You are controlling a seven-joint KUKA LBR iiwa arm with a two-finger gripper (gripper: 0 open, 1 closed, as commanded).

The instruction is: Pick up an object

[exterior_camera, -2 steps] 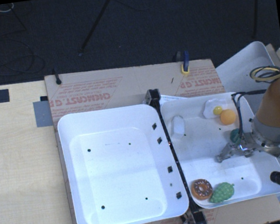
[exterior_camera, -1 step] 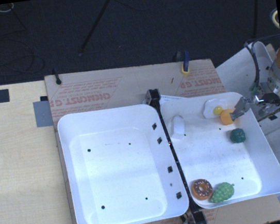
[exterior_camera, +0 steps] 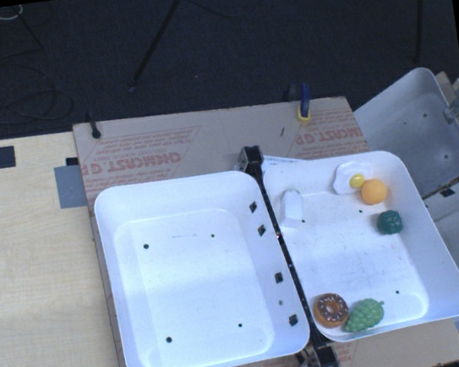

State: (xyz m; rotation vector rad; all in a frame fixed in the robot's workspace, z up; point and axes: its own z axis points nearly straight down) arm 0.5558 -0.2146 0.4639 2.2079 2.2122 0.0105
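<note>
The right bin (exterior_camera: 441, 251) holds several small items. A white fried egg with a yellow yolk (exterior_camera: 351, 179) lies at its far right corner, touching an orange ball (exterior_camera: 373, 191). Just below them sits a dark green lumpy piece (exterior_camera: 389, 222). A chocolate-glazed donut (exterior_camera: 330, 309) rests at the near edge, with a light green bunch of grapes (exterior_camera: 363, 315) against its right side. A small white block (exterior_camera: 291, 204) lies near the divider at the far left of this bin.
The left bin (exterior_camera: 112, 264) sits beside the right one, joined by a black clamp strip (exterior_camera: 278, 248). Both rest on a cardboard sheet (exterior_camera: 165, 149) on a wooden bench. A grey metal plate (exterior_camera: 412, 121) stands at the far right.
</note>
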